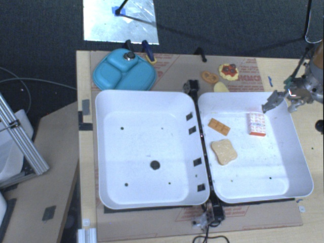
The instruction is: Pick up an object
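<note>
Dark carpet surrounds the desk [126, 221]. In the right bin [298, 181], a small white-and-red box [257, 124] lies at 1 o'clock. Gripper [271, 104], state impossible to tell, hovers nearby: approach stage. Next, descend squarely over the box.

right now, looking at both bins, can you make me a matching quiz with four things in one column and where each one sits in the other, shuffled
Things:
1. orange cracker
2. white box with red print
3. slice of bread
4. blue tray

Places:
A. outside the bins, on the bench beyond the left bin
B. right bin, nearest the gripper
C. right bin, close to the divider, far side of the bread
D. right bin, near side of the cracker

Pairs: 1-C, 2-B, 3-D, 4-A
</note>
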`<control>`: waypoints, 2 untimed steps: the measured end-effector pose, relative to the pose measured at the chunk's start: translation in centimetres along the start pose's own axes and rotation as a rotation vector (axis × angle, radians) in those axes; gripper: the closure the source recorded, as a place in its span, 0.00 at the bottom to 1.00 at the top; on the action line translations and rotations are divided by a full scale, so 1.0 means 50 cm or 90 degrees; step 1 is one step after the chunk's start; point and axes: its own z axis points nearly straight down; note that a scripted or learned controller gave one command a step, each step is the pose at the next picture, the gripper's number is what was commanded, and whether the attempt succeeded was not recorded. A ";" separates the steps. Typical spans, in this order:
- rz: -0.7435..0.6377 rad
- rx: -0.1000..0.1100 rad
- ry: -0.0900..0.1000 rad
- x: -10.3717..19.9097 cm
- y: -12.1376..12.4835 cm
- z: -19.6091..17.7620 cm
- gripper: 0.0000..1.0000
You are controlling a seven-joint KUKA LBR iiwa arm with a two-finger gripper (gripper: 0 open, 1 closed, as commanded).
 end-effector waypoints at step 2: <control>-0.006 0.000 0.002 0.226 -0.030 0.241 0.00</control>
